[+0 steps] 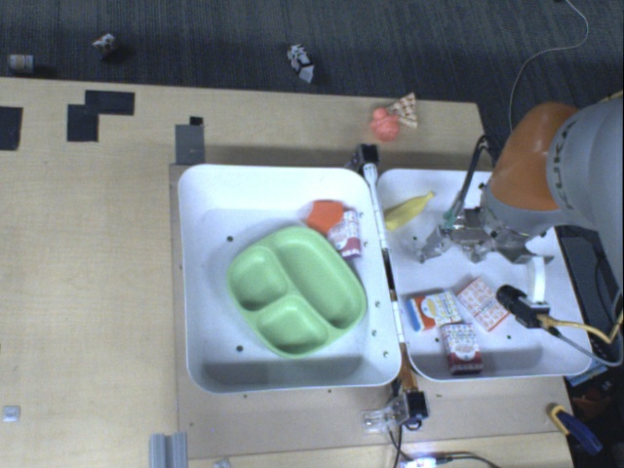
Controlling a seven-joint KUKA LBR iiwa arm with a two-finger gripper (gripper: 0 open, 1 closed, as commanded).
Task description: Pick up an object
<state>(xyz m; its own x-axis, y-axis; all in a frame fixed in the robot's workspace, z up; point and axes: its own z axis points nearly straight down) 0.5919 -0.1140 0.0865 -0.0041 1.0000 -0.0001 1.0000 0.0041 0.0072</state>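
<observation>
1. My gripper (436,245) hangs over the upper middle of the right white bin (556,349). From this slant I cannot tell whether my jaws are spread or pressed together.
2. Things to pick up lie around me in that bin.
   - A yellow banana-shaped plastic toy (409,208) is at my 11 o'clock, near but apart from me.
   - A flat blue, white and orange printed packet (437,310) is at my 6 o'clock.
   - A flat red-and-white patterned card (483,303) is at my 4 o'clock, just beside the packet.
   - A small dark red carton (461,347) is farther out at 6 o'clock, near the bin's lower wall.
3. At my 9 o'clock the two bins' rims meet in a ridge.
4. Beyond the ridge is the left white bin (210,222).
   - A pale green plastic plate with three compartments (295,289) takes up its middle.
   - An orange block (327,213) sits at the plate's 1 o'clock.
   - A red-and-white crumpled wrapper (347,235) touches the block, close to the ridge.
5. On the wooden bench (88,261), past the bins at my 11 o'clock, lies a pink rounded toy (384,123).
6. My arm covers the right bin's upper right corner. The wrapper hides part of the orange block. The print on the packet, card and carton is too small to read.
</observation>
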